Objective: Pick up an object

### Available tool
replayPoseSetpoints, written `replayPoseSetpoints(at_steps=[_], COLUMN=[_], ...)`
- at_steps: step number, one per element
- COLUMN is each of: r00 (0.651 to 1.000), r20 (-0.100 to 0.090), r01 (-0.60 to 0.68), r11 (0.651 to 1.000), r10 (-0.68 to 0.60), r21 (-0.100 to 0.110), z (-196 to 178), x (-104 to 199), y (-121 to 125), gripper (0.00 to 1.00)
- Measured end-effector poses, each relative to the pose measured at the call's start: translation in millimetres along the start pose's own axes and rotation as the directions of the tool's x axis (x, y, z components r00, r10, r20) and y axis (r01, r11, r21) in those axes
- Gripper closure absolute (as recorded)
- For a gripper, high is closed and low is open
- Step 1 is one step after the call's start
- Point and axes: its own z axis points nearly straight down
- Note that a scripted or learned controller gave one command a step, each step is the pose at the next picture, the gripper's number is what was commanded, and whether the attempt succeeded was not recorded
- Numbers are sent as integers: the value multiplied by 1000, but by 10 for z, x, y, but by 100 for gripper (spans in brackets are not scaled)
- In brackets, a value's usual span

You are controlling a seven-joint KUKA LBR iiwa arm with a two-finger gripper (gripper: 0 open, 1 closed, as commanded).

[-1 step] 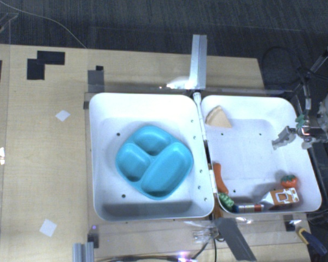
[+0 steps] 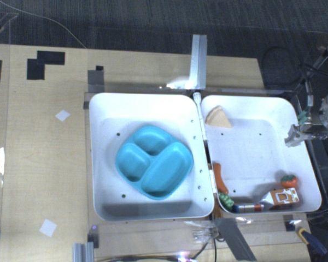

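Objects for picking: several small items lie in the right bin (image 2: 262, 146), all near its walls.
Wedge: a tan wedge-shaped piece (image 2: 218, 117) lies in the far left corner of the right bin, just beside the divider between the bins.
Orange strip: a long orange-red item (image 2: 220, 178) lies along the left wall of the right bin, toward the near side.
Green item: a small green object (image 2: 226, 202) sits in the near left corner, touching the end of the orange strip.
Marker-like item: a dark, thin object (image 2: 250, 207) lies along the near wall.
Carton: a small orange and white box (image 2: 285, 197) sits near the near right corner.
Round item: an orange ball with a green top (image 2: 288, 181) sits just beyond the carton.
Claw: the claw (image 2: 296, 136) is at the right rim of the right bin, well apart from all items; whether it is released or clenched cannot be told.
Left bin: the left bin (image 2: 106, 146) holds a blue three-compartment plate (image 2: 154, 161), lying flat near its centre.
Worktop: a pale wooden worktop (image 2: 38, 162) carries both bins.
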Motion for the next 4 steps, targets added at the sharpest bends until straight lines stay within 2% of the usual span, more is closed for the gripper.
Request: replayPoseSetpoints(at_steps=[1,2,3,4], r00=[1000,1000,923,829], r20=[0,-1,7,3], r01=[0,17,385,559], r11=[1000,1000,923,829], r10=[0,-17,-385,-559], r21=[0,3,-6,-3], z=[0,1305,1336,1346], x=[0,-126,221,90], y=[0,-359,-402,49], gripper=[0,0,0,0])
